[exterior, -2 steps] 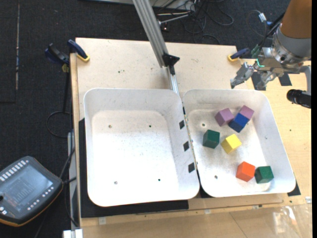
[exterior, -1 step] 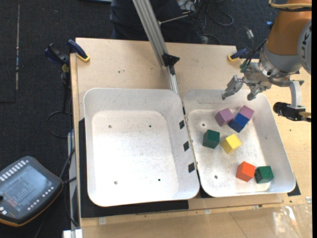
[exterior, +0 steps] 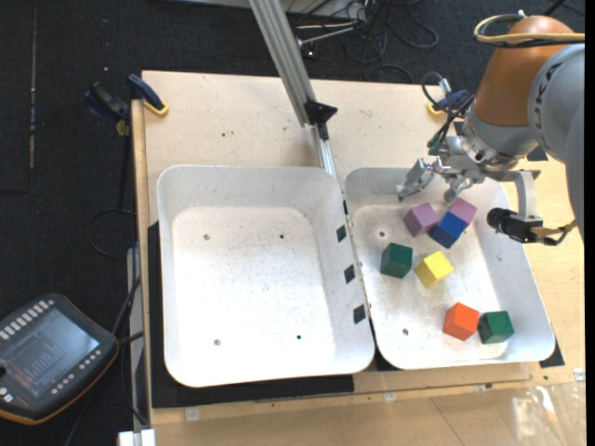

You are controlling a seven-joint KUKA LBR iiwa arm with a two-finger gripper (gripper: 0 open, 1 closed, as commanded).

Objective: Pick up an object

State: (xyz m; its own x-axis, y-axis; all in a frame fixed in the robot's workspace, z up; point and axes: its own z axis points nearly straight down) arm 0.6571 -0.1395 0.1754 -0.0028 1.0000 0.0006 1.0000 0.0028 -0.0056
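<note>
Small coloured cubes, the candidates for picking, all lie in the right white bin (exterior: 521, 328): two purple cubes (exterior: 420, 218), one blue cube (exterior: 451, 229), two green, one yellow, one orange. The gripper (exterior: 435, 181) hovers spread and empty just above them. Nothing is lifted; the grasp is not yet made.

1 camera, fixed high above the bench (exterior: 242, 110) — tilted down from the near side, far enough back to take in both white bins (exterior: 186, 249) and dark floor beyond; the arm (exterior: 530, 82) enters from the right.
</note>
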